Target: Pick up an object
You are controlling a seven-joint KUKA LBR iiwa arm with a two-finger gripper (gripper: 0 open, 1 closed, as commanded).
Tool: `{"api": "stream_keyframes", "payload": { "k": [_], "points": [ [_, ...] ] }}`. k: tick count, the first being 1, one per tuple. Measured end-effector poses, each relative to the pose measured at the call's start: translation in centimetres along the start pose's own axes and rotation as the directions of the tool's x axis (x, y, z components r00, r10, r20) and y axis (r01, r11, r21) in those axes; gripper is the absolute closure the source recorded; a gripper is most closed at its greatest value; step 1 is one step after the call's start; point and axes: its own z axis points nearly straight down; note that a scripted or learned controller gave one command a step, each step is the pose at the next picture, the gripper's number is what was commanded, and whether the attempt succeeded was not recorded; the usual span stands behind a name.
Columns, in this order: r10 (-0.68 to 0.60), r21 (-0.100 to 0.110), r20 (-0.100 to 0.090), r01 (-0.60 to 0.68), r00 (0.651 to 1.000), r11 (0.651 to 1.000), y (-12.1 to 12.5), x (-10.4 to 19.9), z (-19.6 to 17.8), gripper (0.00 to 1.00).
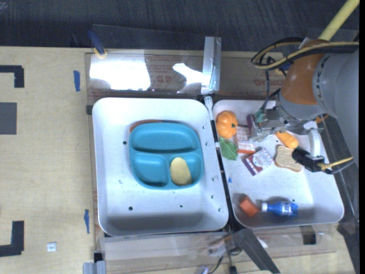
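My gripper hangs low over the back of the right bin, reaching in from the right. Right under and beside it lie a red-and-white packet and a purple-and-white packet. An orange pumpkin sits to its left against the bin wall, with a green piece below it. To the gripper's right are a small orange carrot-like piece and a tan bread slice. A blue bottle and an orange-brown piece lie at the bin's front.
The left bin holds a blue divided tray with a yellow oval object in its lower right compartment. A wall divides the two bins. The grey arm with its orange band covers the right bin's back right corner.
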Motion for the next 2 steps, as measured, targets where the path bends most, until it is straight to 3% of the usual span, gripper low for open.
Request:
{"api": "stream_keyframes", "payload": {
  "k": [1,2],
  "points": [
    [0.176,0.011,-0.001,-0.176,0.984,0.984,-0.9,-1.5,-6.1,0.0],
    [0.192,0.007,-0.004,-0.192,0.981,0.981,-5.2,-5.8,0.4,0.0]
  ]
}}
